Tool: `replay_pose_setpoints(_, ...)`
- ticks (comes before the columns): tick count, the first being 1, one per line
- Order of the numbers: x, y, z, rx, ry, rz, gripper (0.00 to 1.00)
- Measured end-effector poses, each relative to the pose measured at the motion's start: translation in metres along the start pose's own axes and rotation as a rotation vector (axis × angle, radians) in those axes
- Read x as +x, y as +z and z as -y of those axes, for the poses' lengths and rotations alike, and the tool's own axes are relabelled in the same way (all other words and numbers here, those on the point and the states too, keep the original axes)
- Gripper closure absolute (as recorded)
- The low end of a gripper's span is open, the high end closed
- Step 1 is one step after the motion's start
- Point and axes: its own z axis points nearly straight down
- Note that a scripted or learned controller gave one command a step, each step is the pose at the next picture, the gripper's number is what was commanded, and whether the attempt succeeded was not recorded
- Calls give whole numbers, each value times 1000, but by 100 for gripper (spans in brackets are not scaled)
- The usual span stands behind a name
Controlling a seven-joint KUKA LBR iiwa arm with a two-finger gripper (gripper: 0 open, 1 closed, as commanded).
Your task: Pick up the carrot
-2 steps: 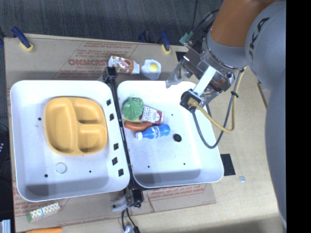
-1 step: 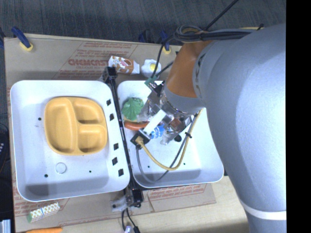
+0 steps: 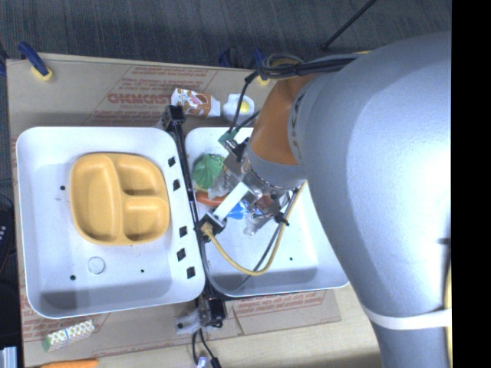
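Carrot (image 3: 205, 198) lies in the right bin (image 3: 307, 274), beside green leaves (image 3: 207, 169); gripper (image 3: 247, 205) should descend straddling it. Whether the jaws are released cannot be told.

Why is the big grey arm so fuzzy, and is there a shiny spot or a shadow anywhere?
In the camera view, the grey arm sits closest to the lens, so it looks soft and smooth; the yellow tray has gentle shine on its ridges; the left bin has a soft shadow in its lower corner; the end effector area is cluttered and blurry, so the carrot shows as just an orange sliver.
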Motion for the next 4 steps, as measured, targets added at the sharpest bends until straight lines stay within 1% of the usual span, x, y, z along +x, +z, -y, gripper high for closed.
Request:
replay_pose_setpoints(1, 59, -144, -68, -3, -20, -4, 0)
replay_pose_setpoints(2, 59, -152, -66, 4, -30, 1, 100)
replay_pose_setpoints(3, -8, -83, -107, -1, -2, -1, 100)
replay_pose_setpoints(4, -68, -167, -188, -4, -29, -4, 100)
